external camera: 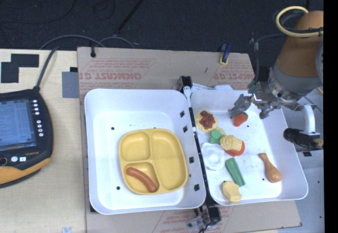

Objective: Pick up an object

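The gripper (252,106) was seen over the far part of the right bin (296,184), its fingers (240,104) spread apart. A small red piece (240,119) lay just below the left finger, perhaps touching it, but was not clamped. In the left bin (100,121), a yellow tray (158,147) was seen with a sausage (141,178) in its near compartment.

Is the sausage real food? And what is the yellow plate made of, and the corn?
Sausage: probably plastic toy food; it looks smooth, evenly coloured and slightly shiny. Yellow plate: likely moulded plastic, one flat colour with rounded dividers. Corn: also looks like toy plastic, with bumpy yellow kernels, though it is too small to be sure.
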Motion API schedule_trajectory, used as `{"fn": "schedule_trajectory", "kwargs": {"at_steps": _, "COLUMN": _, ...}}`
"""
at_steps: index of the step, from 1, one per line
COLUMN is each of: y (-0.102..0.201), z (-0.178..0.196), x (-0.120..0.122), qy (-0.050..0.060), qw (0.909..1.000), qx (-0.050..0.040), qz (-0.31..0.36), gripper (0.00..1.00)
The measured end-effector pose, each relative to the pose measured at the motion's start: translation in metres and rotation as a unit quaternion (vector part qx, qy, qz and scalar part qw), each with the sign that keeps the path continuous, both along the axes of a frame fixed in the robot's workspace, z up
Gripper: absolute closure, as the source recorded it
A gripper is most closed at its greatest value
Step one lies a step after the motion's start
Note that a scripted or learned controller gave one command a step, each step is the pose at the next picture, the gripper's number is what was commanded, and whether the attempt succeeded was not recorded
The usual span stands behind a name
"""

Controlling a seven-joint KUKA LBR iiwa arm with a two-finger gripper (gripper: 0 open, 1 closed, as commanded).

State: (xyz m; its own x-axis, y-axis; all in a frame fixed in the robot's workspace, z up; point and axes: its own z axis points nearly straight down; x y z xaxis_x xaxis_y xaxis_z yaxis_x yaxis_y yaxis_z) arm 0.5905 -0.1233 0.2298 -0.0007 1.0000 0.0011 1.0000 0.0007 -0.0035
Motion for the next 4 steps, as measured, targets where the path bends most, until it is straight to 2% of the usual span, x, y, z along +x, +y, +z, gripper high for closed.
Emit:
{"fn": "schedule_trajectory", "kwargs": {"at_steps": 1, "y": -0.001, "z": 0.010, "x": 0.000, "qy": 0.001, "qw": 1.0000, "qx": 0.0004, "qz": 0.000, "gripper": 1.00}}
{"fn": "schedule_trajectory", "kwargs": {"at_steps": 2, "y": 0.016, "z": -0.035, "x": -0.081, "qy": 0.005, "qw": 1.0000, "qx": 0.0013, "qz": -0.001, "gripper": 1.00}}
{"fn": "schedule_trajectory", "kwargs": {"at_steps": 3, "y": 0.067, "z": -0.044, "x": -0.115, "qy": 0.003, "qw": 1.0000, "qx": 0.0015, "qz": 0.001, "gripper": 1.00}}
{"fn": "schedule_trajectory", "kwargs": {"at_steps": 4, "y": 0.133, "z": 0.105, "x": -0.113, "qy": -0.008, "qw": 1.0000, "qx": 0.0013, "qz": 0.005, "gripper": 1.00}}
